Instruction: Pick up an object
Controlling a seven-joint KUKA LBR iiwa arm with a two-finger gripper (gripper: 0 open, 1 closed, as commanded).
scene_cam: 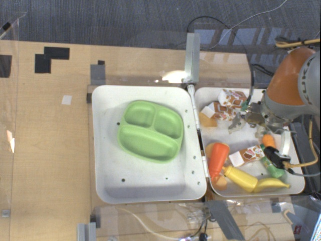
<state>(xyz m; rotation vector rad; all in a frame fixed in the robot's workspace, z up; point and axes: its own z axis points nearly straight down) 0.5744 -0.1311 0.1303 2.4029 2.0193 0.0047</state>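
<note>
Hovering: gripper (239, 118) over right bin (299, 185) | fingers: cannot tell | carrot (217, 159): orange, tapered

left shallow white bin (108, 185) held a green three-compartment plastic tray (150, 130), lying flat near its middle | pale wooden bench top (45, 149) carried black square markings (51, 58) at its far left | grey carpet floor (100, 9) lay beyond the bench
</note>
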